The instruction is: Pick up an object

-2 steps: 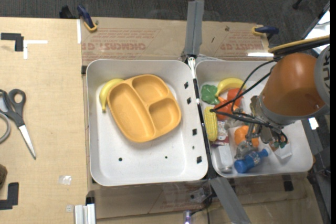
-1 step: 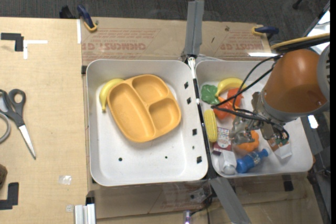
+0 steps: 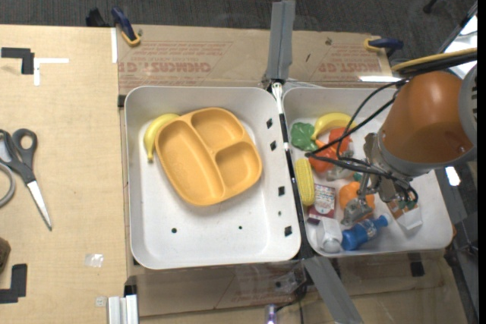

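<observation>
The right bin (image 3: 434, 228) holds a heap of toy items: a green pepper (image 3: 302, 134), a yellow banana (image 3: 332, 121), a corn cob (image 3: 304, 182), a red-orange piece (image 3: 331, 152), a small white packet (image 3: 324, 199), an orange piece (image 3: 348, 194) and a blue bottle (image 3: 365, 233). My arm's orange band (image 3: 425, 117) hangs over this bin. Below it the gripper (image 3: 363, 201) is down among the items, just above the blue bottle and beside the orange piece. Cables and the wrist hide its tips.
The left bin (image 3: 220, 235) holds an orange divided plate (image 3: 209, 155) with a second banana (image 3: 157, 129) along its left edge. Scissors (image 3: 26, 171) lie on the bench at far left. A grey bar (image 3: 281, 42) runs back between the bins.
</observation>
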Controlling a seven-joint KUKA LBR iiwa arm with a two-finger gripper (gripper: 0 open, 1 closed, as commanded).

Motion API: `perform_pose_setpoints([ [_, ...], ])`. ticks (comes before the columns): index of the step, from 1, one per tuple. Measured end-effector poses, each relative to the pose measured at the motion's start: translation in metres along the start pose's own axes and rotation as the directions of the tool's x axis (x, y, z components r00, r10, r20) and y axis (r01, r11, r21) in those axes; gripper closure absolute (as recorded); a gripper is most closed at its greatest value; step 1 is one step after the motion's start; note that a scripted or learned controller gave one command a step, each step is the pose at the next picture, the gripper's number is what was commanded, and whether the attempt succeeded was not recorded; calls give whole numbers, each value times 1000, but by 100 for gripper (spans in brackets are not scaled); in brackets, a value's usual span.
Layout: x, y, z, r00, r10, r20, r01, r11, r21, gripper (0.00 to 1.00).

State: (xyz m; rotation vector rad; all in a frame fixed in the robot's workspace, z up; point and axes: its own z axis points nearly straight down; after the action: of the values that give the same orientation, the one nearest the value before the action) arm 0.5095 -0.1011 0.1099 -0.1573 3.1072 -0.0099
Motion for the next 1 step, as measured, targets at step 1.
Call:
perform_pose_setpoints([
  [1, 8, 7, 9, 1000, -28, -2, 28, 1000, 1, 0],
])
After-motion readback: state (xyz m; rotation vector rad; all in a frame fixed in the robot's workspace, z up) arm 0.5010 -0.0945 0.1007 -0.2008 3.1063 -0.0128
